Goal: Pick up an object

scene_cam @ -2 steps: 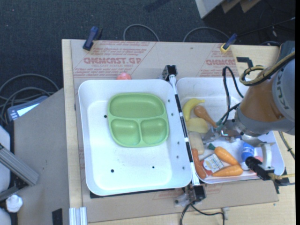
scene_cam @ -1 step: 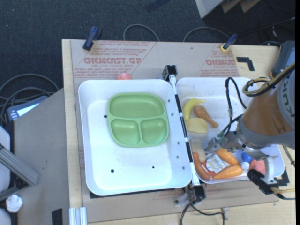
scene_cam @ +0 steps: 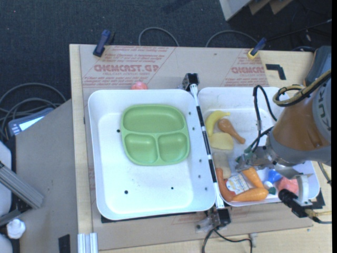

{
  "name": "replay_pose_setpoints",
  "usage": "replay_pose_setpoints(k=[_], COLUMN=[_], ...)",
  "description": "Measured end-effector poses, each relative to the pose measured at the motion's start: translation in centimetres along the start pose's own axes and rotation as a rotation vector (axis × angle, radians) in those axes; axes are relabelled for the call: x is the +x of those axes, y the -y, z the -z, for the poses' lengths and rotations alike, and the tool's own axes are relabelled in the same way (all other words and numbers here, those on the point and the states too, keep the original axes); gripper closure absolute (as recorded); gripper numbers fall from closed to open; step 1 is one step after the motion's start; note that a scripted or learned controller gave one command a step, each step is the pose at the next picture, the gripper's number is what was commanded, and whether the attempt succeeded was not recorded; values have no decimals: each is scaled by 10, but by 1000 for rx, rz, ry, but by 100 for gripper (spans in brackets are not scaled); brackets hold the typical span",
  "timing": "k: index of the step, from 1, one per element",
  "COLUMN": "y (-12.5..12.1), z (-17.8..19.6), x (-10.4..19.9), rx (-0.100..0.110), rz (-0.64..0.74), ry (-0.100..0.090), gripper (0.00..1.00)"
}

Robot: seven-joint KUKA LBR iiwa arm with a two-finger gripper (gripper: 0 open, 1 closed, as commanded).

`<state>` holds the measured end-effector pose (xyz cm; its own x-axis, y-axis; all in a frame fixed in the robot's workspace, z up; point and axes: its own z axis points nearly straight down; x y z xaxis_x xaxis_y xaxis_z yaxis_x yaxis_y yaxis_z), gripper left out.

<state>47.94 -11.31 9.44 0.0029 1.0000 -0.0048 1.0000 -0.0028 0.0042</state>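
Two shallow white bins are seen side by side on the counter (scene_cam: 158,62), and the right bin (scene_cam: 237,95) is taken as the landmark for all positions. Against its left edge lies the left bin (scene_cam: 105,157), in which a green divided plate (scene_cam: 156,134) rests. Inside the right bin, toward its far-left part, a yellow banana (scene_cam: 215,121) and a brown drumstick-shaped toy (scene_cam: 231,130) are noted, touching or nearly so, with a pale yellow piece (scene_cam: 222,142) just on the near side of them. In its near-left corner an orange carrot (scene_cam: 248,194) is observed, with a small printed packet (scene_cam: 238,183) lying against it; blue (scene_cam: 272,177) and pink (scene_cam: 289,184) items are seen toward the near-right part. The gripper (scene_cam: 247,160) is placed low over the middle of the right bin, just above the carrot group, with the arm's orange band (scene_cam: 295,128) over the bin's right side. The state of the fingers cannot be told, as they are too small and dark against the clutter. No object is seen held. The step in hand is judged to be the descent or approach for a grasp. The next move is judged to call for closure upon one item, probably the carrot or packet, followed by a straight lift; a missed or double grasp is considered possible given the crowding.
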Motion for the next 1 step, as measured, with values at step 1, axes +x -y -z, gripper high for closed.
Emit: replay_pose_setpoints(k=[1], y=[0], z=[91], x=[72], rx=[4], rz=[5], ry=[-6], gripper=[100])
